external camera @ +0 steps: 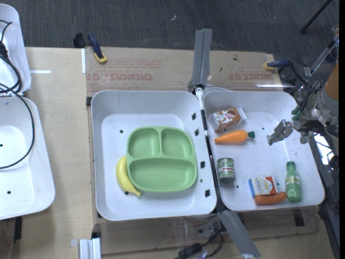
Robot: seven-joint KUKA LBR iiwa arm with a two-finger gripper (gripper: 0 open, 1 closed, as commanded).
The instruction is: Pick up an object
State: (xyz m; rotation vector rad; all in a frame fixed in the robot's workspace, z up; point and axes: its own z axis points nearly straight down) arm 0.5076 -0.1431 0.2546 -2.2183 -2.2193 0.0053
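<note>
My gripper hovers over the right side of the right bin, open with nothing between its fingers. Below it a green bottle lies near the bin's right wall. To its left lies an orange carrot, with a snack packet just behind that. A small can stands close to the bin's left wall. At the front lie a small carton and an orange sausage-like piece.
The left bin holds a green divided plate with a banana against its left edge. A grey divider post rises between the bins. Another white tray with black cables sits far left.
</note>
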